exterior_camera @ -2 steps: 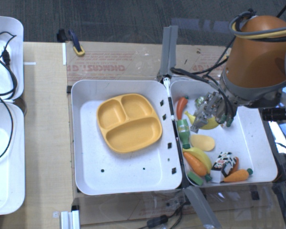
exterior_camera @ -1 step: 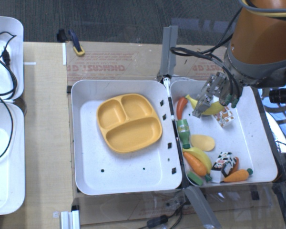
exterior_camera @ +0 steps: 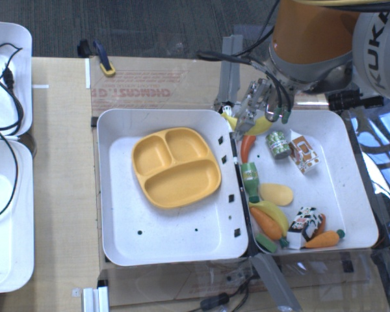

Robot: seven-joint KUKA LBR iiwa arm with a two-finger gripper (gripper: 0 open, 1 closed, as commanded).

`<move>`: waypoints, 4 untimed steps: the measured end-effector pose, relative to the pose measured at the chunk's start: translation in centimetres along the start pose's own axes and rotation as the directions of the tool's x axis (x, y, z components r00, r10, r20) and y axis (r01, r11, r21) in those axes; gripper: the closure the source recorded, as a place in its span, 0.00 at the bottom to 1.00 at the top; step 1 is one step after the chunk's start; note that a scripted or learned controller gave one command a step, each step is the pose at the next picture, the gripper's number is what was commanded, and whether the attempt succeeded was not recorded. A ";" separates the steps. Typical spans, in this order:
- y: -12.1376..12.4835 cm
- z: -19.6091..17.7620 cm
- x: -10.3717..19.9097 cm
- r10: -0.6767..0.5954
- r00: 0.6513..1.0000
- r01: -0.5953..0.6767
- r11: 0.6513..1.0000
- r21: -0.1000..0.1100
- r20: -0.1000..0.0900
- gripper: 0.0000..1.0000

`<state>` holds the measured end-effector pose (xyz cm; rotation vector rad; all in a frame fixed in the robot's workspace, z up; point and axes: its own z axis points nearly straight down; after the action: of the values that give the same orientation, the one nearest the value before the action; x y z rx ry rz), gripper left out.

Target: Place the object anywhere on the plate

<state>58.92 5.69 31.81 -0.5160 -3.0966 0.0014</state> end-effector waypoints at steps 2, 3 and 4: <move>-5.4 -1.7 5.0 -0.024 1.000 0.024 1.000 0.000 -0.001 1.00; 1.9 0.0 4.9 -0.092 0.996 0.092 0.996 0.000 -0.001 1.00; -3.5 1.5 7.2 -0.020 1.000 0.020 1.000 0.001 -0.002 1.00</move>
<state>50.95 4.78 30.36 -0.4848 -3.0995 0.0030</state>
